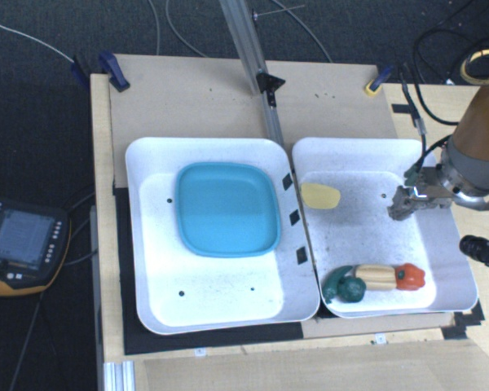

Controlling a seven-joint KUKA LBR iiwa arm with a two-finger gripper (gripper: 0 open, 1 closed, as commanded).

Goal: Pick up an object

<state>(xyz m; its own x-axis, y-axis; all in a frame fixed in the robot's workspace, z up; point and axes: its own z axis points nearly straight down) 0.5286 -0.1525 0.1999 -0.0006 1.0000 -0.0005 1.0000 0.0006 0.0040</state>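
Finding the pickable things all lying in the right bin [354, 147]: a pale yellow piece [320, 195] resting flat near the bin's left wall, well apart from the rest. Noting, along the near edge of the same bin, a row of three touching or nearly touching: a dark green lump [344, 288] at the left, a tan wooden cylinder [376, 277] lying on its side in the middle, a red piece [411, 277] at the right end.

Spotting the gripper [401, 207] hanging over the right side of that bin, above the speckled white floor, between the yellow piece and the row of three yet apart from both. Being unable to tell whether the claw is spread or pressed together; seeing nothing pinched in it. Tracing the grey arm [477, 165] and its orange band back towards the right edge.

Moving outward to the left bin [135, 163], holding a shallow blue tray [228, 208] with rounded corners. Seeing both bins sitting on a black mat [129, 300] over a tan bench top [187, 96], clamped at the far corners by a blue clip [114, 72] and a yellow clip [380, 76]. Noting a slanted aluminium bar [243, 31] rising from the bench's far side. Taking in dark carpet [33, 137] all around, with thin cables [147, 6] looping across it, and a handheld control pendant [20, 247] lying at the left.
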